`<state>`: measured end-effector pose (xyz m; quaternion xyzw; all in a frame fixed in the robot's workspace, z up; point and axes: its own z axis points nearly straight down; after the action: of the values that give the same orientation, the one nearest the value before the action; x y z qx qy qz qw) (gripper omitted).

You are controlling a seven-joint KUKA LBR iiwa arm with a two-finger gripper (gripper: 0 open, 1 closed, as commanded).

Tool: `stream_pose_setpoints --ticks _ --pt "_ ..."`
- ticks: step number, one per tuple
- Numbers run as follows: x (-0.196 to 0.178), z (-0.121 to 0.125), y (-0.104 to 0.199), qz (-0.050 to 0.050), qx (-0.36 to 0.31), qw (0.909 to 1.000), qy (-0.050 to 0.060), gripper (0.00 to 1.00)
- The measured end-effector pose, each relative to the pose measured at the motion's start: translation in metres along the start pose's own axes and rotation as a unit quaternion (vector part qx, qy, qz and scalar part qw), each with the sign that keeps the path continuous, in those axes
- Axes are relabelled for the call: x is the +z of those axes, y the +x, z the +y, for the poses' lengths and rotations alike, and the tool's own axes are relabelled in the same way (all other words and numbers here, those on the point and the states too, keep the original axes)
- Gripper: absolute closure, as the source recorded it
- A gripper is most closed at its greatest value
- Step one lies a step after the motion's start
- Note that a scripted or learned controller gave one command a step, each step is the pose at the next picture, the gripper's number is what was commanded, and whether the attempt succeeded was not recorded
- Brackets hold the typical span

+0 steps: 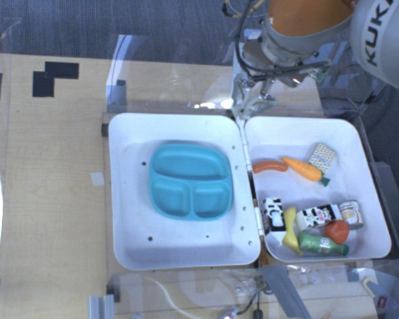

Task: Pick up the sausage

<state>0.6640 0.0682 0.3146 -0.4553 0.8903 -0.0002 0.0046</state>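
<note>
Orange-banded arm hangs its gripper (247, 105) above the bins' far rim — sausage (270, 167) untouched.

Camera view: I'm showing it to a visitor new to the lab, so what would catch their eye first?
Probably the blue divided plate, alone in the middle of the left bin. Next, the arm's orange band at the top, with the gripper hanging above the back edge where the bins meet. Then the clutter in the right bin: the sausage lies beside a carrot, with more toy food heaped at the front.

Blue tray (189, 189), carrot (302, 168), cans
</note>
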Motion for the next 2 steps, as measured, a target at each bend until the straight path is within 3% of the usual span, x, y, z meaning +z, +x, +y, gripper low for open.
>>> stream_pose_setpoints --ticks 1,2 --pt "-0.100 0.018 -0.035 -0.002 -0.079 0.9968 0.002 1.00" --pt "-0.050 0.028 -0.041 -0.001 -0.201 0.9796 -0.001 1.00"
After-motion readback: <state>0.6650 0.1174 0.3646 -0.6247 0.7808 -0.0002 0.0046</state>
